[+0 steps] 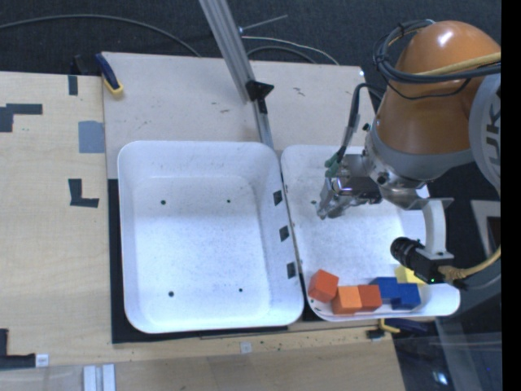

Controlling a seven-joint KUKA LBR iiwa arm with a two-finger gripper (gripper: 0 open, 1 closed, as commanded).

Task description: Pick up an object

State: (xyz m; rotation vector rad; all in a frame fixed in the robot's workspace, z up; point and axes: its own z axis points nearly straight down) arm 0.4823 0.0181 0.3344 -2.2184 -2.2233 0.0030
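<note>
— Hand [332, 204] first: where is it?

— Low over the far part of the right bin [370, 239], above bare floor. Nothing sits between its fingers; whether they're spread or pressed together, I cannot tell.

— And the things to pick?

— Bunched at the bin's near rim: red block [324, 284], orange block [350, 298], blue block [397, 293], something yellow [405, 274] behind. Well apart from the hand.

— So?

— It probably needs to come nearer. The left bin [130, 218] offers nothing.
</note>
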